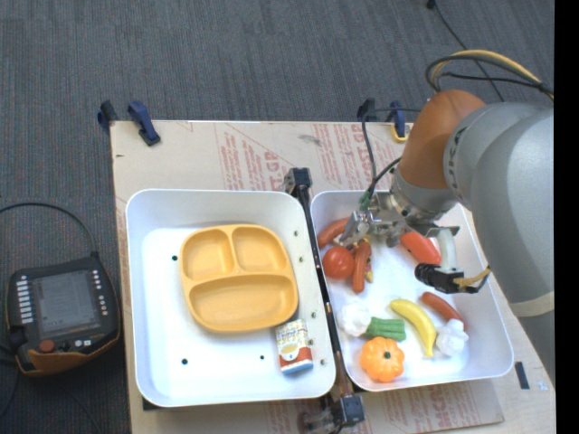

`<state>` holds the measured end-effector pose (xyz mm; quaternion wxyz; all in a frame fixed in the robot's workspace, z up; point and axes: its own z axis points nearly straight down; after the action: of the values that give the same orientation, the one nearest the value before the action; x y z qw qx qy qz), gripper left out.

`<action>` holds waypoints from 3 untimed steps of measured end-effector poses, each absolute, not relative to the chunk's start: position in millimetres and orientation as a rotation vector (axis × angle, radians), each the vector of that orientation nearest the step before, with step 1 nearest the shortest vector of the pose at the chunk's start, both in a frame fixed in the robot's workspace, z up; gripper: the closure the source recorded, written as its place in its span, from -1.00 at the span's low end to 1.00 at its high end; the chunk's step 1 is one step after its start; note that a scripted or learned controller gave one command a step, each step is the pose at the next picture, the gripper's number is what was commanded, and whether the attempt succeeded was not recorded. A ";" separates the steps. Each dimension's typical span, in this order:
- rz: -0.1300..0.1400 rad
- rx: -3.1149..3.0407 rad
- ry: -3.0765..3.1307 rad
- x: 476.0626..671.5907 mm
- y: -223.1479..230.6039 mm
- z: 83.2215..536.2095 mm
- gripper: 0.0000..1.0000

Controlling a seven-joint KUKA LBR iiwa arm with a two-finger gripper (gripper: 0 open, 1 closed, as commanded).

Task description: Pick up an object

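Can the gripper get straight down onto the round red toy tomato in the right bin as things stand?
Probably yes. The gripper hangs just up and right of the round red toy tomato, whose top is uncovered. An orange-red toy sausage touching its right side could crowd the grasp.

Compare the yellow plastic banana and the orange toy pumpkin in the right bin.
The yellow plastic banana is long and curved; the orange toy pumpkin is round and squat. The banana lies slantwise farther right; the pumpkin sits nearer the bin's front edge. Both rest in the right white bin.

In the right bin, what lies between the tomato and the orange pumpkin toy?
In the camera view, a white garlic-like piece lies between the tomato and the pumpkin, with a green piece just above the pumpkin.
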<state>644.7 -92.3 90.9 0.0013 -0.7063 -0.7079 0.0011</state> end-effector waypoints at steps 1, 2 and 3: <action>-0.003 -2.209 -2.231 646.7 -90.0 101.9 1.00; -0.003 -2.208 -2.232 646.6 -89.6 101.6 -1.00; 0.000 -2.201 -2.237 646.9 -89.5 111.0 1.00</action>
<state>646.9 -89.5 111.0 0.0016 -0.7014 -0.7127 -0.0002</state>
